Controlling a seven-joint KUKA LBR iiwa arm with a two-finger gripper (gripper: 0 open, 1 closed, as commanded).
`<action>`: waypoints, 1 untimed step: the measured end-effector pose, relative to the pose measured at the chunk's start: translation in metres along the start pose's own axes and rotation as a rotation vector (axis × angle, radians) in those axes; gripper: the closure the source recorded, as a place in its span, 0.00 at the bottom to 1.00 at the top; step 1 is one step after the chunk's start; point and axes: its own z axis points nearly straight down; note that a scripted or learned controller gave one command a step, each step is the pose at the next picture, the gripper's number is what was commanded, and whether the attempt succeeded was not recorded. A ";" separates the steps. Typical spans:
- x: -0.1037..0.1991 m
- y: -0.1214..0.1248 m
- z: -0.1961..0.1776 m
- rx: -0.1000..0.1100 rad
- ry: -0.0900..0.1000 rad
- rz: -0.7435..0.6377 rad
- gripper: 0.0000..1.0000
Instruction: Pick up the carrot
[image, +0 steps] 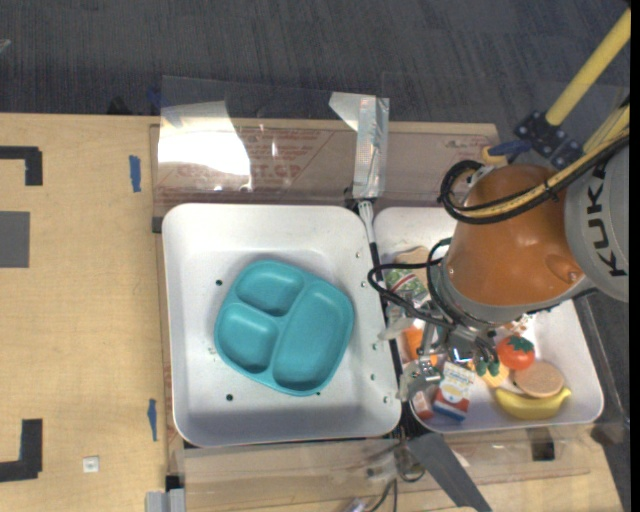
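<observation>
From the camera above the bench I see my grey arm with the orange band (510, 240) coming in from the right, and it hangs low over the right shallow white bin (585, 345). On the grey part of the arm, at the right edge, I can read the black letters "KU", and the rest of the word is cut off. My claw (432, 362) is down in the left half of this bin, among the small things there, and I cannot tell how it stands, because the arm and the cables cover most of it. The small orange carrot (411, 341) lies just beside the claw, on its left side, near the wall between the two bins; only a part of it shows, and whether the claw touches it I cannot tell. Near the front of the same bin there is a small red and white carton (453, 391); it has printing on it, but this is too small to read. To the right of it lie a red tomato with a green top (517, 352), a round tan disc-shaped thing (541, 380) and a yellow banana (530, 402), which lies touching the disc. In the left shallow white bin (190, 330) rests a teal plastic plate with three compartments (286, 326).
</observation>
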 end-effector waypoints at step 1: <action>-0.061 -0.046 0.000 0.002 0.001 -0.025 0.00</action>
